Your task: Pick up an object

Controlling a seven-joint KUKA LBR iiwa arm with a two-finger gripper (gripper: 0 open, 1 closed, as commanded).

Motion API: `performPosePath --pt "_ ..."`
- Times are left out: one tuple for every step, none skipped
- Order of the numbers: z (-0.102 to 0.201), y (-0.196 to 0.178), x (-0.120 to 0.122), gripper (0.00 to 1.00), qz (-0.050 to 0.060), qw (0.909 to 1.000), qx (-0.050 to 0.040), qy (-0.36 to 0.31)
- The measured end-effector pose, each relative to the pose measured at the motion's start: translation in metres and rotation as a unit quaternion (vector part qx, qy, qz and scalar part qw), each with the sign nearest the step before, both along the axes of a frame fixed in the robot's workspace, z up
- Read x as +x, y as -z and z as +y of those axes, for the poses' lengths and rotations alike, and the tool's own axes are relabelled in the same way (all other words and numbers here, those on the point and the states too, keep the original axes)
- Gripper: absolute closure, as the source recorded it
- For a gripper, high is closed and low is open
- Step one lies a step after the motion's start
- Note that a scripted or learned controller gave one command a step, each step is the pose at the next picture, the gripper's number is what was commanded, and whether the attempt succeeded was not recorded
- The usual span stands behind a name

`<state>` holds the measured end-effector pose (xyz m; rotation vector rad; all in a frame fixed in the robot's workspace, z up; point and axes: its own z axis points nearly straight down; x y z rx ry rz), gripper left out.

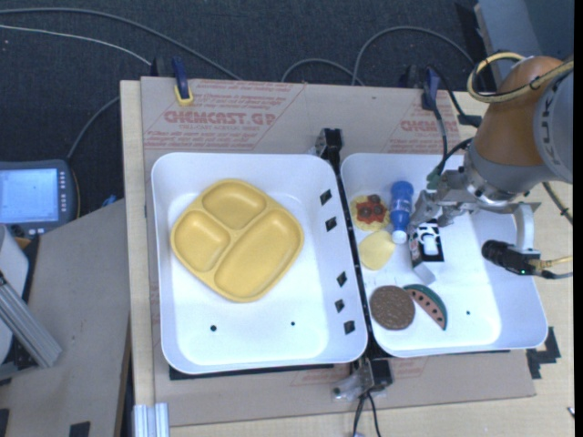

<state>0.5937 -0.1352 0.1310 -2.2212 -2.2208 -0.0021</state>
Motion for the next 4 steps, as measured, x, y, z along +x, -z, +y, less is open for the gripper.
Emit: performPosePath --pt "0.0 -0.065 -0.001 1.0 -0.003 1.0 -0.0013 -0.001" --pt "0.006 -0.128 -0.002 1.0 -0.003 1.0 -0.0012 -0.001" --pt "0.007 -0.15 -0.001 1.0 -0.002 1.0 -0.0009 -0.001" --pt "0.06 -0.152 0.004 1.0 0.0 1.0 0.0004 -0.003"
